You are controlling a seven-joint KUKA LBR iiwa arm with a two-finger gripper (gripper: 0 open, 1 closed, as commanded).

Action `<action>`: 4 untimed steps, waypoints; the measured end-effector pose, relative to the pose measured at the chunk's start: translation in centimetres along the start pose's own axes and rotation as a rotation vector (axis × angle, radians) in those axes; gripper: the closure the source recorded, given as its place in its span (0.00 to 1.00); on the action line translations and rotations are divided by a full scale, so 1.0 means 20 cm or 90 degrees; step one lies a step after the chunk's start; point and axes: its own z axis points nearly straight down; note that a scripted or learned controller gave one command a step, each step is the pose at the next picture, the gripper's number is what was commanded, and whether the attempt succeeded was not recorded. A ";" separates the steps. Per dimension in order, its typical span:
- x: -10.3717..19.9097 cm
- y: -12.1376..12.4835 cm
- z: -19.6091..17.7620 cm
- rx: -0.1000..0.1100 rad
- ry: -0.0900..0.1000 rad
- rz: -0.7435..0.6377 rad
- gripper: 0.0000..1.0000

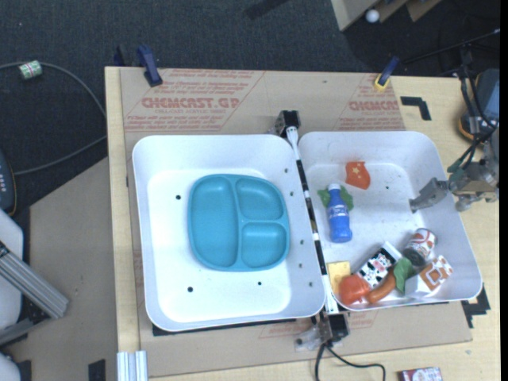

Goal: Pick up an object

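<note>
Two white bins sit side by side on the bench. The left bin has a teal divided plate sitting pretty much in its middle, three compartments, nothing on it that I can see.

The right bin is where all the stuff is. A blue bottle lies near the bin's left wall, with a small green piece touching its upper end. A red-orange object sits above and to the right of the bottle, on its own. Down in the lower right of that bin there's a cluster all jammed together: a yellow block, a red tomato-looking thing, a black-and-white patterned box, a green leafy piece, a round red-and-white item and an orange-and-white box.

The gripper comes in from the right edge of the frame, hovering over the right side of the right bin, well apart from the bottle and above the cluster. One grey finger pokes out to the left. Honestly can't tell how far apart the fingers are from this angle, but nothing is between them.
</note>
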 end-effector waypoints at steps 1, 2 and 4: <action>-0.01 -0.21 0.62 0.000 0.000 0.001 0.00; 0.31 0.08 0.62 -0.001 0.000 -0.001 0.00; 0.35 0.73 0.62 -0.001 -0.001 -0.001 0.00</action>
